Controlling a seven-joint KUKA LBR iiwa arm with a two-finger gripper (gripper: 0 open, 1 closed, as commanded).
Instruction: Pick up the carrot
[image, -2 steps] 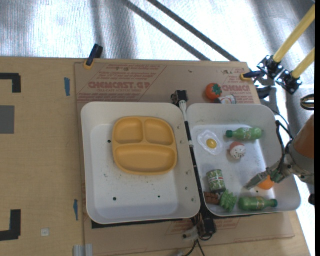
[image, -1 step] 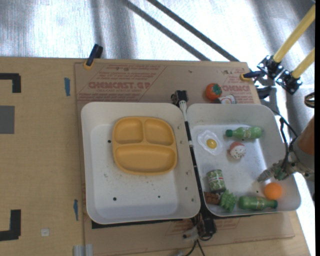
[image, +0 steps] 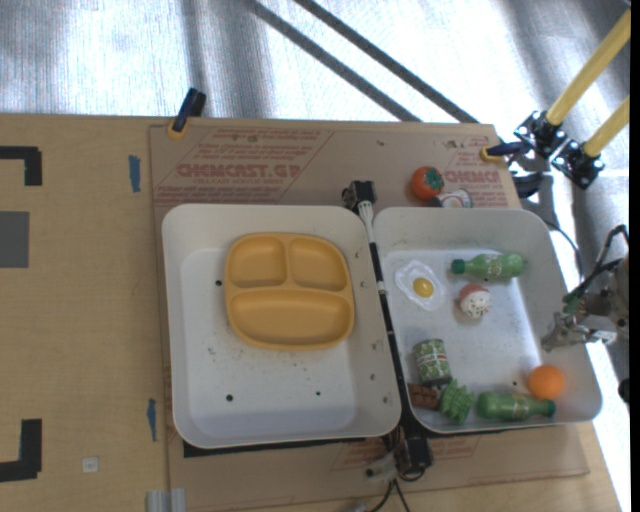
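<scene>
My gripper (image: 572, 334) hangs at the right rim of the right bin (image: 520, 225), its metal tip just above a round orange object (image: 546, 381) in the bin's near right corner. It holds nothing that I can see. A small reddish-brown piece (image: 424, 397) lies partly hidden under a green can (image: 432, 361) near the bin's front left.
The right bin also holds a fried egg (image: 420, 284), two green bottles (image: 489, 266) (image: 512, 405), a red-and-white piece (image: 474, 302) and a broccoli (image: 456, 401). A yellow divided plate (image: 290, 290) sits in the left bin (image: 190, 330). A tomato (image: 427, 183) lies behind the bins.
</scene>
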